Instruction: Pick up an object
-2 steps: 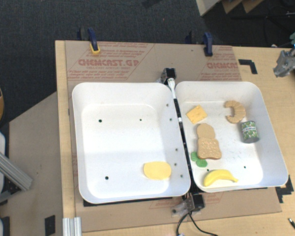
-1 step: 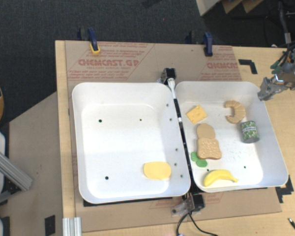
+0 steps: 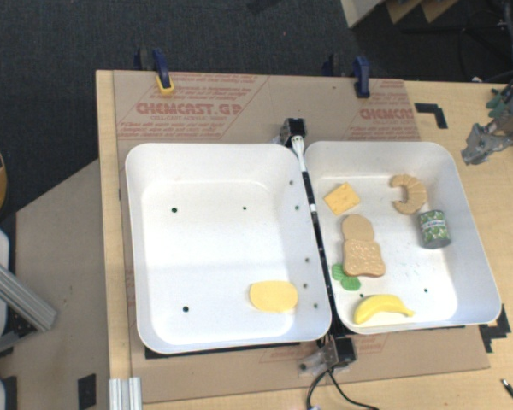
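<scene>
The right bin [image 3: 462,263] holds a yellow cheese wedge [image 3: 342,198], a tan curved pastry [image 3: 408,193], a green can [image 3: 433,228] lying on its side, a round tan biscuit [image 3: 356,226], a bread slice [image 3: 363,259], a small green piece [image 3: 345,278] and a banana [image 3: 381,309]. A flat yellow oval [image 3: 274,296] lies near the front of the left bin [image 3: 145,229]. My gripper [image 3: 489,137] hangs at the far right, beyond the right bin's back right corner, over the bare bench and away from every object.
The bins stand side by side on a brown board [image 3: 239,105] held by two blue clamps [image 3: 162,71] at the back. A black divider strip [image 3: 308,203] runs between the bins. Cables lie at the front edge.
</scene>
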You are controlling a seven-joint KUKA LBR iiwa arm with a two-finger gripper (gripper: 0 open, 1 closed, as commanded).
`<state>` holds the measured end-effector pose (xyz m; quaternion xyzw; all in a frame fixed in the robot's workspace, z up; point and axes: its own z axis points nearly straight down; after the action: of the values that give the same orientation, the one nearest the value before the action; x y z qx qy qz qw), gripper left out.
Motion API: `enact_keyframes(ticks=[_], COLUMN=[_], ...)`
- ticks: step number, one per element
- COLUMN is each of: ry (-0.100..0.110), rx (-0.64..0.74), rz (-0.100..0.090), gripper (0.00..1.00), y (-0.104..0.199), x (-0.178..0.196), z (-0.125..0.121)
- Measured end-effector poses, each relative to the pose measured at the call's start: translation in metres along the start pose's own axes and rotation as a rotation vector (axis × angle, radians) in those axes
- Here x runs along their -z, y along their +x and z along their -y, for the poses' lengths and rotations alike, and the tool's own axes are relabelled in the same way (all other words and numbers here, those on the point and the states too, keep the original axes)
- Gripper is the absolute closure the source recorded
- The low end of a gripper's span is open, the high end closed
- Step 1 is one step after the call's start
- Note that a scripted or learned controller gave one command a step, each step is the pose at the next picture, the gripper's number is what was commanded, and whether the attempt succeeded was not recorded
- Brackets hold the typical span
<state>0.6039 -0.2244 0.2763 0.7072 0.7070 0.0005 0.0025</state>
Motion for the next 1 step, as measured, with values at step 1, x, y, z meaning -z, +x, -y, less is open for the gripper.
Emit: enact_keyframes(ticks=[1], ry=[-0.001], rx=[0.002], rz=[-0.001], gripper=[1.00], y=[0.0006], x=[0.0093], z=[-0.0165])
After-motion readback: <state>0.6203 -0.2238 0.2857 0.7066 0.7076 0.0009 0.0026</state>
